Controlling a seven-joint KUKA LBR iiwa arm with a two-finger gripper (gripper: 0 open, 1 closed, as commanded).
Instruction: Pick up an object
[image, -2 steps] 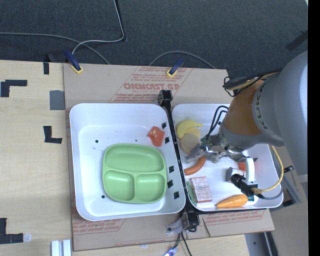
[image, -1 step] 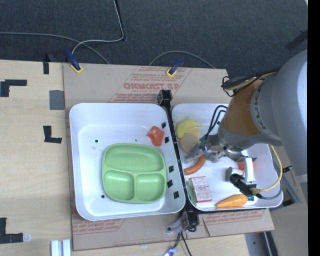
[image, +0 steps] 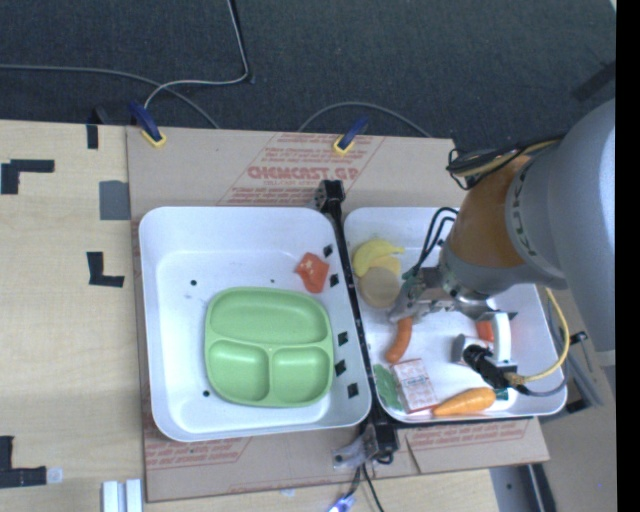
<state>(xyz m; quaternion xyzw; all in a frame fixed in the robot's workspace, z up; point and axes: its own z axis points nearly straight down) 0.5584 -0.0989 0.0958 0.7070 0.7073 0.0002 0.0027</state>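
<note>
The tool (image: 412, 305) sits low in the right bin (image: 540, 300), directly above the upper end of a small orange carrot-like piece (image: 399, 340), evidently positioned for a grasp; its opening cannot be determined, and no object appears held.

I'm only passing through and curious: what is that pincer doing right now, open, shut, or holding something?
Pincer: cannot be told if open or closed. It sits low in the right bin, just above the small orange carrot; nothing visibly held.
</note>
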